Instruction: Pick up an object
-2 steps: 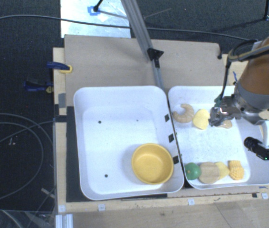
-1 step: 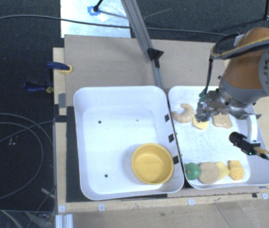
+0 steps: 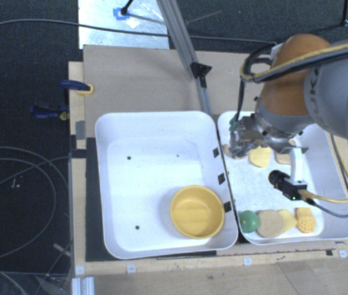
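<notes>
My gripper (image 3: 241, 142) hangs low over the back left corner of the right bin (image 3: 254, 186), under the orange wrist band (image 3: 291, 72). Just right of it lies a pale yellow flat piece (image 3: 261, 158), with a tan piece (image 3: 283, 158) beside that. A small tan bit (image 3: 227, 149) peeks out at the gripper's left, by the bin wall. Along the bin's front edge sit a green ball (image 3: 248, 220), a tan disc (image 3: 271, 224) and a yellow waffle-like piece (image 3: 305, 220). I see nothing held in the gripper.
The left bin (image 3: 109, 183) holds a yellow bowl (image 3: 197, 211) at its front right. A black fitting with a yellow cable (image 3: 284, 185) hangs over the right bin's middle. A grey pole (image 3: 180, 29) slants across the back. Clamps (image 3: 57, 106) grip the bench's left edge.
</notes>
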Controlling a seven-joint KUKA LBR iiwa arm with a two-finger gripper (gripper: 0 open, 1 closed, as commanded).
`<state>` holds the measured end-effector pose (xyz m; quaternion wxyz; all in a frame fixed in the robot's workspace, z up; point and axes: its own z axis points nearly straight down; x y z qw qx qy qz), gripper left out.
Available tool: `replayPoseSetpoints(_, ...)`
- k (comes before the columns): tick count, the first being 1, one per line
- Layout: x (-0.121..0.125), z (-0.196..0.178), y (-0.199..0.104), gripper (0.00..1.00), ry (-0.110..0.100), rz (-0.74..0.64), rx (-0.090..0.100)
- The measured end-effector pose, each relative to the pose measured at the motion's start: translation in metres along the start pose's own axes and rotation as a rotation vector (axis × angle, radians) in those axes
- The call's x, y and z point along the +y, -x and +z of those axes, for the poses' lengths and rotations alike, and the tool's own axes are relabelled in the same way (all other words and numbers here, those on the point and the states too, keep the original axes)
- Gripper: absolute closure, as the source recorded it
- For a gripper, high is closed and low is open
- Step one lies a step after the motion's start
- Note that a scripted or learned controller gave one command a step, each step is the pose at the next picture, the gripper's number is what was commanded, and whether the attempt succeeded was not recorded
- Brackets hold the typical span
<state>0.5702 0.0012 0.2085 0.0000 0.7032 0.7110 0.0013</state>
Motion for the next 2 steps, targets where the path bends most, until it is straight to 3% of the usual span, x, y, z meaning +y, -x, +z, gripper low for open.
replayPoseSetpoints(2, -0.003, -0.027, -0.098, 1.0, 0.0, 0.002, 0.0)
